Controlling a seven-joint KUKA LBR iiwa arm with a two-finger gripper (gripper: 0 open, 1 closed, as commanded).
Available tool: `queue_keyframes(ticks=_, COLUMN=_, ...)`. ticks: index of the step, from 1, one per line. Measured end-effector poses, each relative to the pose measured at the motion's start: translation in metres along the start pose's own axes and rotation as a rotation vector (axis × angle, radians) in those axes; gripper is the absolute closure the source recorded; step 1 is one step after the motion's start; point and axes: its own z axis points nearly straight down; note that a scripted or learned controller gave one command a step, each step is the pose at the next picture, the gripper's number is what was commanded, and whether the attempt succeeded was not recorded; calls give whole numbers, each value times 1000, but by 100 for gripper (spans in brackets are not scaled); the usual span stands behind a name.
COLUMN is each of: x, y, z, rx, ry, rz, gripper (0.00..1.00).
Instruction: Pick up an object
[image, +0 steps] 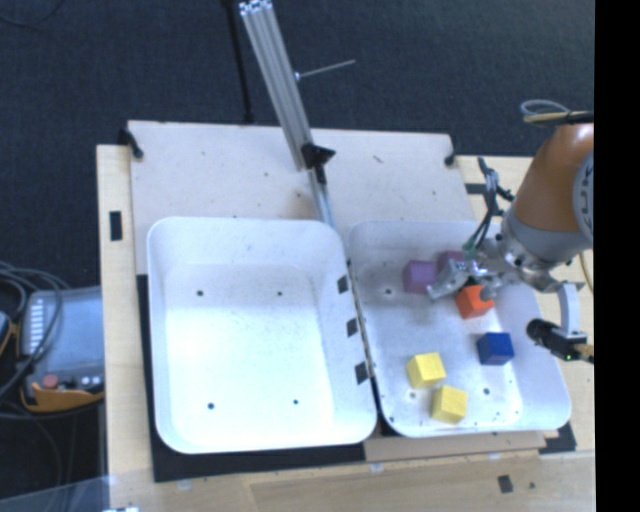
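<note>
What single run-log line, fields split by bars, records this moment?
arm: over right bin | gripper: between purple block and orange block | grasp: unclear | unmoved: blue block, two yellow blocks

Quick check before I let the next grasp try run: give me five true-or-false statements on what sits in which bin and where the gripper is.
1. Two yellow blocks lie in the right bin. True.
2. The blue block lies in the left bin. False: right bin.
3. The gripper is over the right bin. True.
4. The orange block sits on the bench outside both bins. False: right bin, by the gripper.
5. A purple block lies left of the gripper. True.
</note>
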Motion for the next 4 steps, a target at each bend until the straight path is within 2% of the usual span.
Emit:
queue_keyframes(ticks=1, x=-6, y=13, z=40, rx=-16, ry=-10, rz=2, gripper=0)
queue_keyframes(ticks=2, x=-7, y=14, z=26, rx=-23, ry=-10, rz=8, gripper=100)
queue_keyframes(ticks=3, x=1, y=17, z=-26, rx=-11, ry=-2, rz=-7, gripper=100)
queue_keyframes(ticks=4, x=-1, y=26, z=-88, rx=-13, ry=-3, rz=-8, gripper=100)
